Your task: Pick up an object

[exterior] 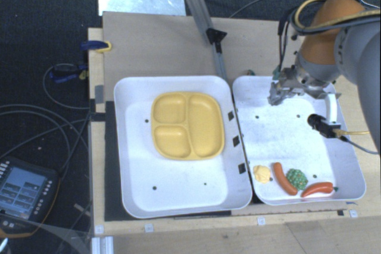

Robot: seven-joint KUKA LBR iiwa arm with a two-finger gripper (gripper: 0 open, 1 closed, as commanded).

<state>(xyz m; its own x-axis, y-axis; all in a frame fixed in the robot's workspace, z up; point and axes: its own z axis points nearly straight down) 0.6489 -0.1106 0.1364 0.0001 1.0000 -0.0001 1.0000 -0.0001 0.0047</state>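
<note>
Along the near edge of the right bin (280,146) lie small toy foods: a pale yellow piece (262,173), an orange sausage (284,178), a green broccoli-like piece (296,177) and a red sausage (317,189). My gripper (277,96) hangs over the far part of the same bin, well away from those foods. Nothing shows under or between its tips.
The left bin (134,187) holds a yellow three-compartment plate (187,125). A grey pole (199,3) slants across the bench behind the bins. A white and black fitting (328,115) on the arm reaches over the right bin's right side.
</note>
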